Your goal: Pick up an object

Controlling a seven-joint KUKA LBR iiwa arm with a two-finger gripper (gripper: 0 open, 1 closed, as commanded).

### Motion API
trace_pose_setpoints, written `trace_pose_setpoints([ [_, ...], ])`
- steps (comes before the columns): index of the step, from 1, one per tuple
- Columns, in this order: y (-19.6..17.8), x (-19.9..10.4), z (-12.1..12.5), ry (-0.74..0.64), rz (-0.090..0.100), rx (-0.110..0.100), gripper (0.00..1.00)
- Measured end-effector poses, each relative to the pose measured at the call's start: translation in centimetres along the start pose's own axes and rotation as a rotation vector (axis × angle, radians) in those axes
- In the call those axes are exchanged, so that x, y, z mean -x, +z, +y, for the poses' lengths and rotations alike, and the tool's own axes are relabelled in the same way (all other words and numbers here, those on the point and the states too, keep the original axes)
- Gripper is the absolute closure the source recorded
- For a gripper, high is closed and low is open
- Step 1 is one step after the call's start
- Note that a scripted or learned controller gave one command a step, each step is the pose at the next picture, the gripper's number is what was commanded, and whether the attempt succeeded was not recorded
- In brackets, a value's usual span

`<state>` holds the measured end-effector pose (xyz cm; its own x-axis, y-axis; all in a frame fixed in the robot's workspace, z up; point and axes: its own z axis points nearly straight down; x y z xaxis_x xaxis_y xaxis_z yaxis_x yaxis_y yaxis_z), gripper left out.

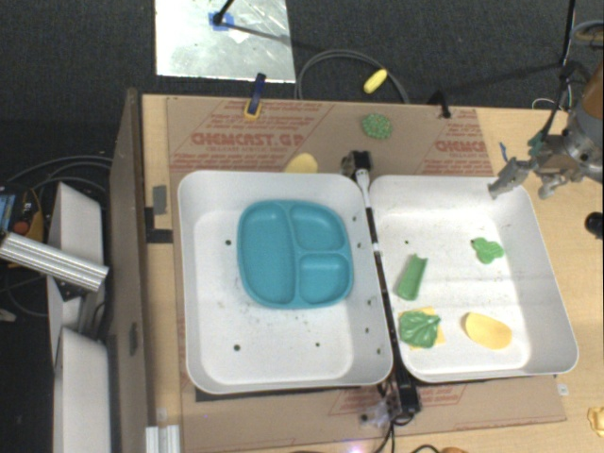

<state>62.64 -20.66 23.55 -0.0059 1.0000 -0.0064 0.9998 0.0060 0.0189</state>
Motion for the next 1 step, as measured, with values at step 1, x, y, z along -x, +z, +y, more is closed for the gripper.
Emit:
trace_pose_setpoints([
  [1,11.62,-0.19,-0.64,0.004,0.008,-0.024,0.0],
])
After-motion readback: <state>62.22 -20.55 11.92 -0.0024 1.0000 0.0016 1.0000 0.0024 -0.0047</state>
